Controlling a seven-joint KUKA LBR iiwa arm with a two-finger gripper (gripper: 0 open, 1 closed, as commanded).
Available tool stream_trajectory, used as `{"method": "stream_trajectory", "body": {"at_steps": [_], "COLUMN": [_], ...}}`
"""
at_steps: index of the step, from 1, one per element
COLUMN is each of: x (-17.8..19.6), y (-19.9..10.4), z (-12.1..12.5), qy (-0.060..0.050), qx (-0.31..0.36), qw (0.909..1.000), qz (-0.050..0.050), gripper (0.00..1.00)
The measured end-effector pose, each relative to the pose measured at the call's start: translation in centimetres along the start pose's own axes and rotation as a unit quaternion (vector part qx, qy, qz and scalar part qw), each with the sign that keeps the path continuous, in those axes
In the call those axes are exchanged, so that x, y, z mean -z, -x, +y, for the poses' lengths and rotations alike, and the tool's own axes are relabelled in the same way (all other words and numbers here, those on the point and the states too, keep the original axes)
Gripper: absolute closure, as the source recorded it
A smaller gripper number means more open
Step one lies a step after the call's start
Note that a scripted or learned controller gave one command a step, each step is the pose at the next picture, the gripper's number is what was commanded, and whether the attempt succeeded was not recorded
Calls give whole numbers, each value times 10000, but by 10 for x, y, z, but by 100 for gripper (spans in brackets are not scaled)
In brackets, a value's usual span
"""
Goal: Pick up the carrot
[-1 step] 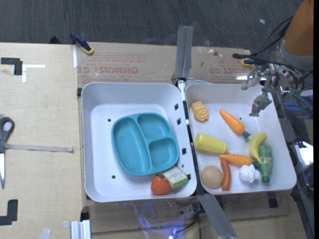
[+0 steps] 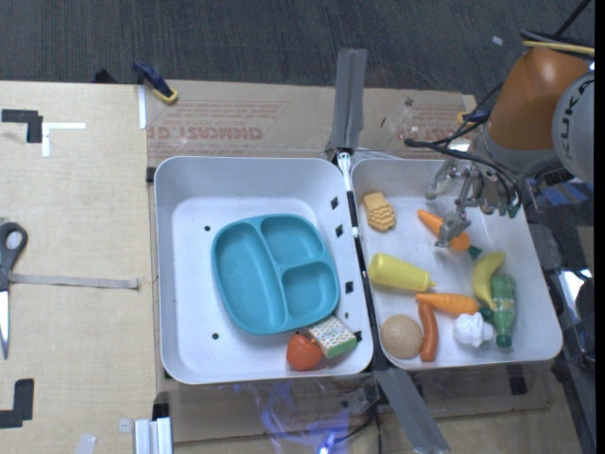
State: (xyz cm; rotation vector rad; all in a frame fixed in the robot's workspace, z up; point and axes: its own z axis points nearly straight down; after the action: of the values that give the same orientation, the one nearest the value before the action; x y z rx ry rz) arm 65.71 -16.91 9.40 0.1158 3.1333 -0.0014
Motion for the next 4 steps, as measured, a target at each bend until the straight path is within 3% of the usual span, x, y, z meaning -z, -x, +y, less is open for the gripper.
{"method": "stream_trajectory", "body": {"at_steps": [1,2,3,4], "x": [12,0,0,0], "y": [2,-84,-84,-109], "z": [1,17,17,-11], "qy": [-8,2,2,-1], "qx": [19,1027,1029,-94], "qw": [10000,9947,9947,10000], "qz": [-35,9,8,-1], "gripper": [100,100,0,0]}}
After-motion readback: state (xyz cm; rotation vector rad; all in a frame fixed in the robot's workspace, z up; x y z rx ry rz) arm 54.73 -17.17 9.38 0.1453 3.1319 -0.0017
